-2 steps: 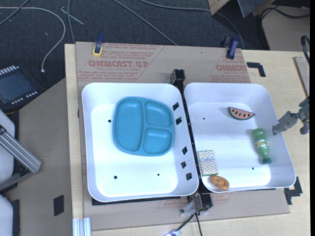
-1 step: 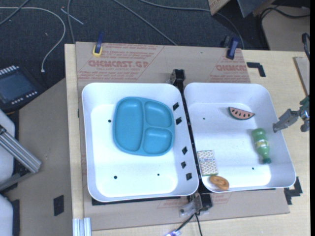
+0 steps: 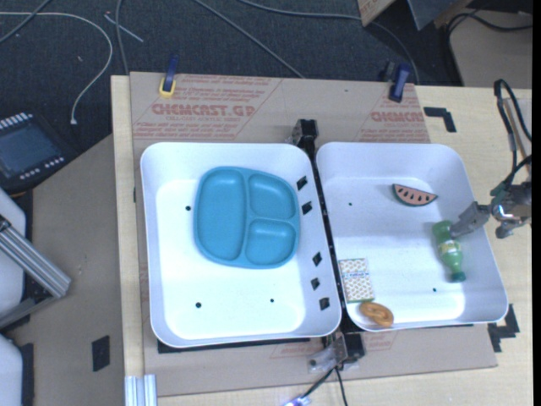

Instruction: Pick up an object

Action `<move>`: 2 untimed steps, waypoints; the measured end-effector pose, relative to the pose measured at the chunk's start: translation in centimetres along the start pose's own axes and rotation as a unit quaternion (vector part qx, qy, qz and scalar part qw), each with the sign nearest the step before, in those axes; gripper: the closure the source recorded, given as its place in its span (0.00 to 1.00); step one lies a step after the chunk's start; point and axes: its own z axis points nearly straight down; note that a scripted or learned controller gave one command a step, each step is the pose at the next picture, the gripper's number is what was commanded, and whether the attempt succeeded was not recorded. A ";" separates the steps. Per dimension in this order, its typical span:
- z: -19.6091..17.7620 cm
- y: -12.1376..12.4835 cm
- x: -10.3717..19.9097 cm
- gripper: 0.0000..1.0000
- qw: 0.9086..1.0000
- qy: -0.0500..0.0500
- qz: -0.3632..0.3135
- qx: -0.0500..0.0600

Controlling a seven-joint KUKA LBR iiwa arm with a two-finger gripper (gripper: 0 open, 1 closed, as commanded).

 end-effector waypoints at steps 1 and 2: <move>6.3 -0.2 0.5 0.00 1.000 0.000 0.000 0.001; 10.9 0.6 0.5 0.00 1.000 0.000 -0.001 -0.001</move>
